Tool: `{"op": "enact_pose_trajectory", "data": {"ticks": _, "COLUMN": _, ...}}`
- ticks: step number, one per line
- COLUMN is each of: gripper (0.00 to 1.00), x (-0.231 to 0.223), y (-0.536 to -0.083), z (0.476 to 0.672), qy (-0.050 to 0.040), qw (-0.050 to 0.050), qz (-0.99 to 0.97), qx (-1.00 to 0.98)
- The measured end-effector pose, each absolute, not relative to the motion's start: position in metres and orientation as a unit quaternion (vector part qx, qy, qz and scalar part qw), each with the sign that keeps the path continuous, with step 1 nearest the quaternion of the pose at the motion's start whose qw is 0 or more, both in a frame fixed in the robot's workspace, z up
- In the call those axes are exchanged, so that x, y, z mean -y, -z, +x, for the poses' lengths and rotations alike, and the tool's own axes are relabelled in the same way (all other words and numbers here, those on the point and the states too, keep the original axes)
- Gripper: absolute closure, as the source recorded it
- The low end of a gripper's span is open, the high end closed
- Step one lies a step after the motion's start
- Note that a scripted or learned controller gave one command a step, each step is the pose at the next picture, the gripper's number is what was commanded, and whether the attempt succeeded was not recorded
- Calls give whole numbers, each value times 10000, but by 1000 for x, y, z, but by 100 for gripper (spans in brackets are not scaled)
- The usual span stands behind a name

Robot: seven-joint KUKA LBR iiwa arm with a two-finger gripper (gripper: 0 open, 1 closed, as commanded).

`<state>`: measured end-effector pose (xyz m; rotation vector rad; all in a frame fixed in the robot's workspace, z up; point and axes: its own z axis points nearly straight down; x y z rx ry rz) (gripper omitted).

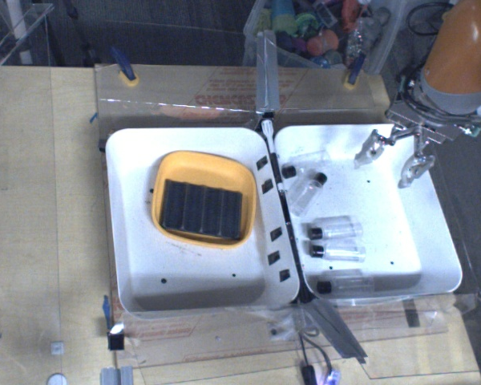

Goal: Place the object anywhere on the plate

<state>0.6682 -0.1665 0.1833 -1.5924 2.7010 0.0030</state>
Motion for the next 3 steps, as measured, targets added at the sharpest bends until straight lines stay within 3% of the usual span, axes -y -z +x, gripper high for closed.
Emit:
{"op": "enact_pose_trajectory", "data": {"ticks": 1, "gripper": 0, "x": 157, "y": -200, "z": 641, "qy": -11, "qw": 26, "qz": -6414, "qx": -7672}}
{"op": "enact_pose_trajectory", "data": {"ticks": 2, "gripper": 0, "x": 147, "y": -200, "z": 640, "qy": -3, "qw": 35, "qz": -7558, "qx": -6548}}
{"op": "enact_pose_trajectory", "data": {"ticks": 3, "gripper": 0, "x": 149, "y": -191, "z": 652, "qy": 0, "qw": 38, "qz": -8315, "qx": -5555}}
